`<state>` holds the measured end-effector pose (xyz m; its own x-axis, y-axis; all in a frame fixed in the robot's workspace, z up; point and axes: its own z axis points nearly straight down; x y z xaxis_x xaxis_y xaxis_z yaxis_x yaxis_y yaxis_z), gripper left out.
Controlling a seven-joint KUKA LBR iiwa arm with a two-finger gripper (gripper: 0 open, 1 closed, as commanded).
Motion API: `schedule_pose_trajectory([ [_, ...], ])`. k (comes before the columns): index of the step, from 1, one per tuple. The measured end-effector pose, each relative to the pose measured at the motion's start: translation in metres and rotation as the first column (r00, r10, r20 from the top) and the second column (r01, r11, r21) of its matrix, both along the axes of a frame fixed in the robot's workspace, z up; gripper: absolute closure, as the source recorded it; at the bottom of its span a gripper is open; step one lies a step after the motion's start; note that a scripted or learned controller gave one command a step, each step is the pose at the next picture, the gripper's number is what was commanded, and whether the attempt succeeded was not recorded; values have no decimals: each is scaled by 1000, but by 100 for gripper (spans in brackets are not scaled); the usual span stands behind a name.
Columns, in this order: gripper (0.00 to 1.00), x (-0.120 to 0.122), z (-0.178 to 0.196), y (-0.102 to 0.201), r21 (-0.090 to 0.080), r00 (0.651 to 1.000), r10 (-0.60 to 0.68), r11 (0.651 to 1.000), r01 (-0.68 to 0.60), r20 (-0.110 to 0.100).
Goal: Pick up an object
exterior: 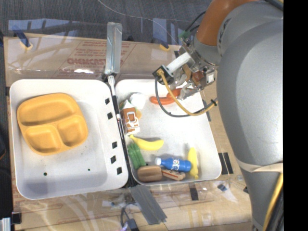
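My gripper (185, 84) hangs over the far right corner of the right bin (204, 129), wrapped by a yellow cable. Just below and left of it lies an orange-red, carrot-like piece (161, 100) on the bin floor, its right end under the gripper. Other objects in this bin are a white round item (137, 100), an orange-brown carton (131, 120), a banana (148, 143), a green cucumber (134, 155), a blue bottle (175, 164), a small yellow piece (192, 161) and a brown bread-like block (149, 173).
The left bin (29, 182) holds a yellow divided tray (52, 121). A grey divider bar (113, 47) stands between the bins at the back. The arm's large grey body (255, 90) covers the right side.
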<state>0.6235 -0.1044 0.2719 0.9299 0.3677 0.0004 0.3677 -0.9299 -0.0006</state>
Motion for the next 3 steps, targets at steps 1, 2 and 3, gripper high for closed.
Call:
schedule_pose_trajectory([
  [1, 100, -69, -42, -37, 0, 1000, 5, 1000, -5, -10],
  [2, 100, -30, -43, -65, 0, 996, -88, 996, 88, -5],
  [3, 100, -50, -51, -106, 1, 995, -101, 995, 101, -8],
])
